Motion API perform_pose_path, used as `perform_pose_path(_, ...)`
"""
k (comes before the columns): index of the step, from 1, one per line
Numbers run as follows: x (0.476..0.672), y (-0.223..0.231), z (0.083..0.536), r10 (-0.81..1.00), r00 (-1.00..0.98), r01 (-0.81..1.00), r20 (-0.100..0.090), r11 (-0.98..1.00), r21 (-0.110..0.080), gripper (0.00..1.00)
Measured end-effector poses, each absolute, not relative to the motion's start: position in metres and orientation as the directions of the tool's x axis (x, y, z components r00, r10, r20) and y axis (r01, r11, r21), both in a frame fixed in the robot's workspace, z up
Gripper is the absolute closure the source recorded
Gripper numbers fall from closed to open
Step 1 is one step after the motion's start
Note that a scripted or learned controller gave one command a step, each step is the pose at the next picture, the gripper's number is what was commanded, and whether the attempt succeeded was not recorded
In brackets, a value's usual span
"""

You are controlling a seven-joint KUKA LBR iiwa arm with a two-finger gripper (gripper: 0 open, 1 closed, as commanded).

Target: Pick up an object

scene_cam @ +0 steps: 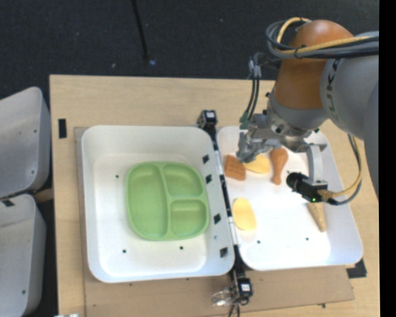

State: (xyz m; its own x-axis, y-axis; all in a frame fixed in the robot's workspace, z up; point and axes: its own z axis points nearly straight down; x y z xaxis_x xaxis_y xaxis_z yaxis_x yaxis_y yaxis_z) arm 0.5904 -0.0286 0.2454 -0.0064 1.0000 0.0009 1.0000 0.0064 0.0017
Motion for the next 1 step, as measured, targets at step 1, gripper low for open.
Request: perform_pose_path(1,0.604,0.0241,0.2549,1.0,-0.007,1.0,0.001,0.007,0.003,1.0)
